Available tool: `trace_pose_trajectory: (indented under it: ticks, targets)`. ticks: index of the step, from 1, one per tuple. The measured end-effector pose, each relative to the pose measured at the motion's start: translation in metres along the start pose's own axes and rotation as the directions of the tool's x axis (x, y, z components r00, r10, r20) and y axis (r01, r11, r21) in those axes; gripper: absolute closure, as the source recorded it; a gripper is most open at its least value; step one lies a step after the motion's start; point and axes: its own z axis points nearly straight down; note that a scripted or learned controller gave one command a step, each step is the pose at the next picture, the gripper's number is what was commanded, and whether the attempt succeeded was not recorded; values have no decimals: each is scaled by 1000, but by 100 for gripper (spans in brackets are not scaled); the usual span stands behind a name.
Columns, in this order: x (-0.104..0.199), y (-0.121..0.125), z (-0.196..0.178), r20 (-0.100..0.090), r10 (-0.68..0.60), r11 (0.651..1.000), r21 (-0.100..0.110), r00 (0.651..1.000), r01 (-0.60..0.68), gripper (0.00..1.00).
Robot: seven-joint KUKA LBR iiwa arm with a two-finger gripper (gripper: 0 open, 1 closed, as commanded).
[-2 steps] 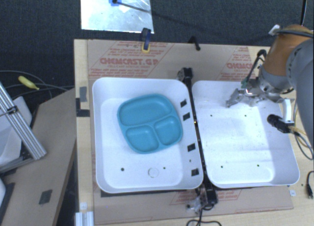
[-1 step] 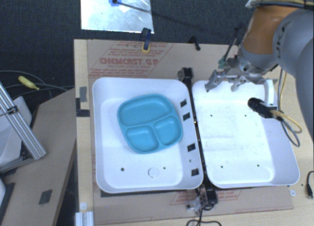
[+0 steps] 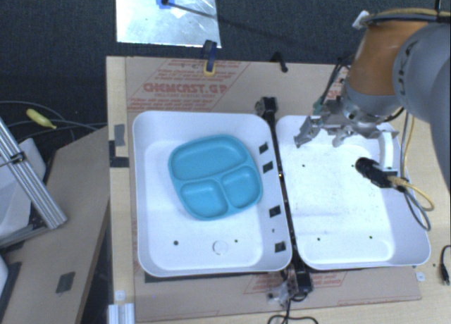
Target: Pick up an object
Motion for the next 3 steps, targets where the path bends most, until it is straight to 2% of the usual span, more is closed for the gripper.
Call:
trace_pose_trajectory:
  ticks: [1, 2, 3]
  targets:
    - [106, -69, 1, -5, -11, 1000, 3, 1000, 11, 0]
    - [84, -12, -1, 1, -1, 1000, -7, 1000, 1, 0]
    - [145, -51, -98, -4, -8, 1000, -11, 1000, 8, 0]
